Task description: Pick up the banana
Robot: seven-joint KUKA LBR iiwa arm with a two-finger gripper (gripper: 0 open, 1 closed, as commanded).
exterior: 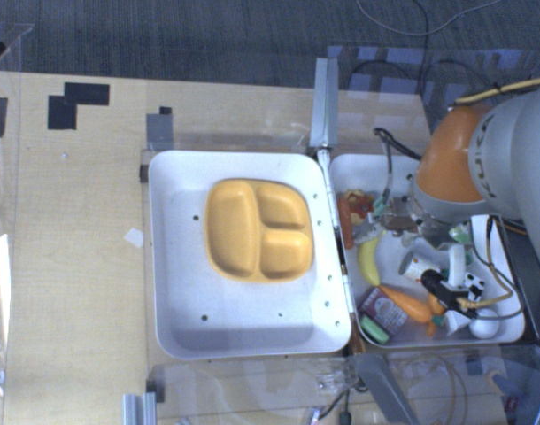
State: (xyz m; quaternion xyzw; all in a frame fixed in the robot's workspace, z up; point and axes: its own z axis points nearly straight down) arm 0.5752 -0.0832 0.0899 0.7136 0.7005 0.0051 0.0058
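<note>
My gripper point(374, 228) hangs low in the right bin point(509, 326), state undeterminable, just above the banana point(368, 263), which lies beside a carrot point(409, 304). The left bin point(177, 326) holds a yellow divided tray point(257, 228).

The arm point(500, 158) is cut off by the picture's right edge at three o'clock, and its bulk covers the upper right part of the right bin point(509, 330). The pincer point(387, 223) is a dark jumble under the wrist, its fingers too small and cluttered to tell apart. The banana point(368, 262) shows as a short yellow strip, its upper end lost beneath the pincer. Small things at five o'clock in that bin overlap and cannot be identified. The worktop point(66, 264) runs off the left edge
</note>
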